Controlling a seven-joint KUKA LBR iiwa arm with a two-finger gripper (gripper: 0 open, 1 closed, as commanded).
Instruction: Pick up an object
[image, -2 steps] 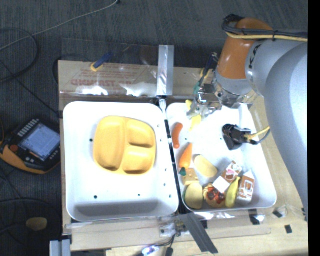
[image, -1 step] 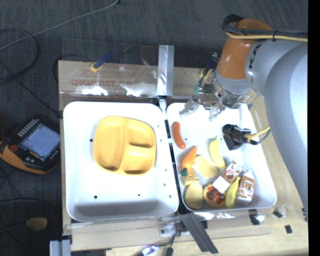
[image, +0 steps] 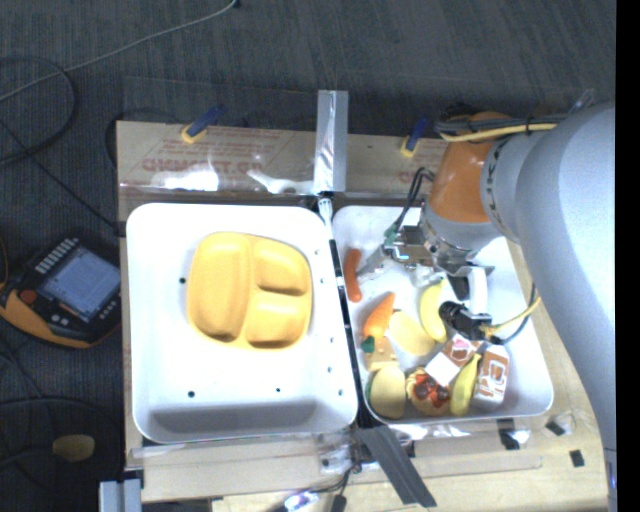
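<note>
The right white bin (image: 530, 395) holds a heap of toy foods. An orange-red sausage-like piece (image: 352, 276) lies along its left wall, with an orange carrot (image: 378, 314) just below it. Toward the front lie a pale yellow block (image: 406, 334), a yellow-green fruit (image: 432, 306), a round yellow fruit (image: 388, 391), a dark red piece (image: 430, 391), a banana (image: 465, 382) and a small brown-and-white carton (image: 491, 375). My gripper (image: 388, 250) hangs low over the back left part of this bin, just right of the sausage-like piece and above the carrot. Nothing is visibly held.
The left white bin (image: 160, 400) carries a big yellow divided tray (image: 248, 288) in its middle. A raised divider (image: 340, 300) separates the two bins. The grey arm (image: 560, 220) covers the right bin's back right side. A handheld device (image: 70, 290) lies on the floor at left.
</note>
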